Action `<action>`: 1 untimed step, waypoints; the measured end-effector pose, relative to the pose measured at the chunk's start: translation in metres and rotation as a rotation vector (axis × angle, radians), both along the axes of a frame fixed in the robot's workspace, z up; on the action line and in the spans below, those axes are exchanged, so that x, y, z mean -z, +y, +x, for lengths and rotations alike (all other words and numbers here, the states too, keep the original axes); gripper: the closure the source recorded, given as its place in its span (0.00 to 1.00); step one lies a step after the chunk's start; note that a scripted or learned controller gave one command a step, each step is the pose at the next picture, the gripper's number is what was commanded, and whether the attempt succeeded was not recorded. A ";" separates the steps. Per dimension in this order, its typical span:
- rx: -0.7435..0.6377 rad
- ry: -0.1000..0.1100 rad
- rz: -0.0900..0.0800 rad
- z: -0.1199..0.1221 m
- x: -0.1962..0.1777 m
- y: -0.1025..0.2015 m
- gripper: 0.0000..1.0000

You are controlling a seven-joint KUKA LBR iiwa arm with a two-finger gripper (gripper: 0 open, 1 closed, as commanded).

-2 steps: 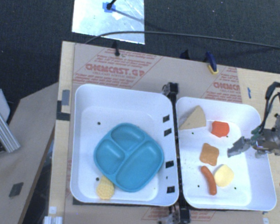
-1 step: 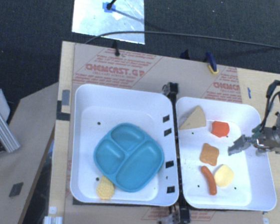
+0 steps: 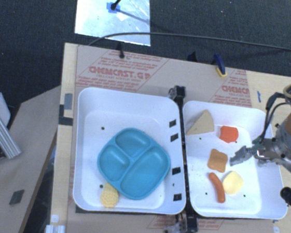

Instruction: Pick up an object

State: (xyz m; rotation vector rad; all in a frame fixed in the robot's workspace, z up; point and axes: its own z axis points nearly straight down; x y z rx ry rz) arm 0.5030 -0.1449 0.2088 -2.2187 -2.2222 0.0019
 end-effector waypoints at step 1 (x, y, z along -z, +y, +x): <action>0.000 0.000 0.000 0.002 0.042 0.001 0.00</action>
